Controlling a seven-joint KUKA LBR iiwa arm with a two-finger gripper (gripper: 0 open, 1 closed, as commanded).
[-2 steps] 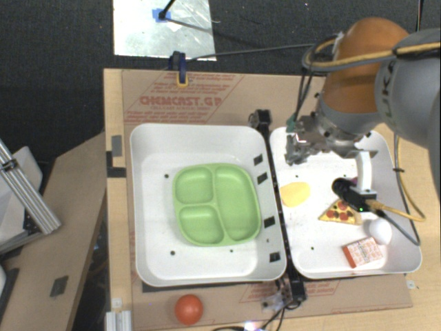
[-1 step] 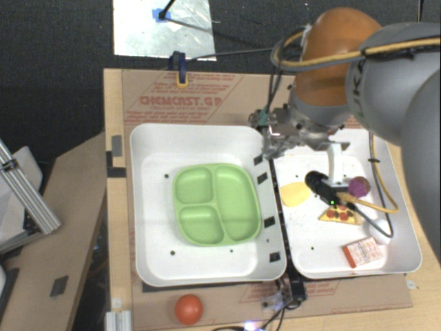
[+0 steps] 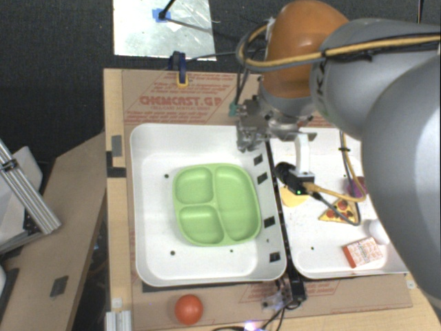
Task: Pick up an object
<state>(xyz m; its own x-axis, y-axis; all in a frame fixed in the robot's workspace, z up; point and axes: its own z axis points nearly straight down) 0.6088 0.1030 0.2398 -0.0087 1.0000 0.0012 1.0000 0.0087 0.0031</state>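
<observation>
Pizza slice by right edge of right bin | long axis roughly across bin | gripper above far end of bins' shared wall; slice lies nearer, rightward | claw state: cannot tell

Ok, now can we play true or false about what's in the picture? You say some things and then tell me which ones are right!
1. The green plate lies in the bin on the view's left. True.
2. The pizza slice sits on the green plate. False: it lies in the bin on the view's right.
3. The orange ball is inside a bin. False: it rests on the brown board in front of the bins.
4. A red and white packet shares a bin with the pizza slice. True.
5. The tool is over the orange ball. False: it hangs near the far end of the divide between the bins.
</observation>
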